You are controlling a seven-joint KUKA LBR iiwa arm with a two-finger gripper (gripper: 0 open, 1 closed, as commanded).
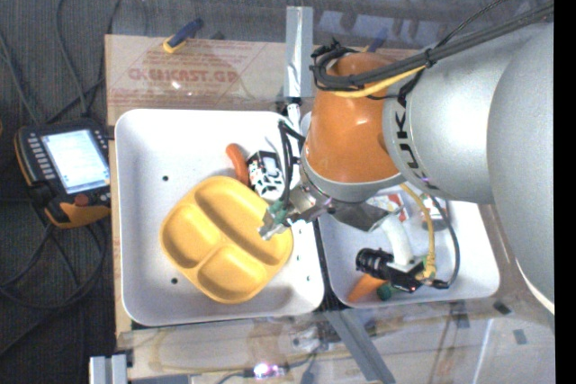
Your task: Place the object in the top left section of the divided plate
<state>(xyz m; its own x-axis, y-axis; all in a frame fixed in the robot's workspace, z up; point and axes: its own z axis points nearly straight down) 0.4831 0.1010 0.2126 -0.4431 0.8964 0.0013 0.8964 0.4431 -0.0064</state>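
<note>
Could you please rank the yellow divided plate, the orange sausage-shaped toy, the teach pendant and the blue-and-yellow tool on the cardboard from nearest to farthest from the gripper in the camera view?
Measured from the gripper:
1. Yellow divided plate, directly beneath it, left bin.
2. Orange sausage-shaped toy, just above the plate.
3. Blue-and-yellow tool, on the cardboard at the top.
4. Teach pendant, far left, outside the bins.

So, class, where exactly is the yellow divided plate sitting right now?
The yellow divided plate lies in the left white bin, toward its right side, with the gripper over its right edge.
</note>
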